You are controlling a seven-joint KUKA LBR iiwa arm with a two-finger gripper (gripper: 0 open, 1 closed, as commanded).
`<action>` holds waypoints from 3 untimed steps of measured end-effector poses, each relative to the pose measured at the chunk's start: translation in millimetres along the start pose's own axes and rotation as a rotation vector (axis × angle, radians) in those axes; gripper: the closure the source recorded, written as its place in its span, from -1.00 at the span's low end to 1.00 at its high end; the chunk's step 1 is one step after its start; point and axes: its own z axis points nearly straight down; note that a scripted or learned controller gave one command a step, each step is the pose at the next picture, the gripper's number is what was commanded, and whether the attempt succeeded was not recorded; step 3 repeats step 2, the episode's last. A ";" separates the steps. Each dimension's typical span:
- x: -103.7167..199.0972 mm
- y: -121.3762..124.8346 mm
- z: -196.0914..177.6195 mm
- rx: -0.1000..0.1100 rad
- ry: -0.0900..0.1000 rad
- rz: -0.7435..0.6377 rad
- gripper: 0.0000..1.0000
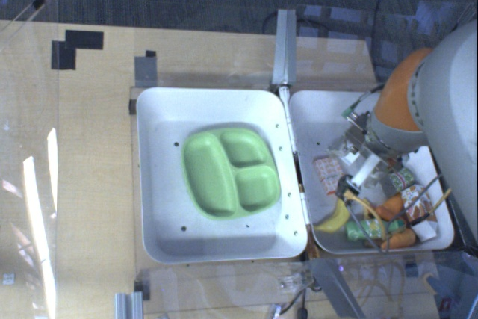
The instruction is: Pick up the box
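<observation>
The gripper is hanging low just behind the banana, likely because the small red-and-white box is lying flat there, but I cannot tell how open the gripper is or if it is holding anything.

Bright, even light; white glare streaks on bench left; slightly soft focus.

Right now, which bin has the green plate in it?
The left bin. The green plate lies in its middle, while the right bin holds a banana instead.
</observation>
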 end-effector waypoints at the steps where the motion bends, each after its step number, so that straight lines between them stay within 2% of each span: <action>1: 8.5 52.6 -19.5 0.007 -0.011 0.319 -1.00; 2: 7.1 117.8 -195.7 0.005 -0.012 0.385 -1.00; 3: 7.1 117.8 -195.7 0.005 -0.012 0.385 -1.00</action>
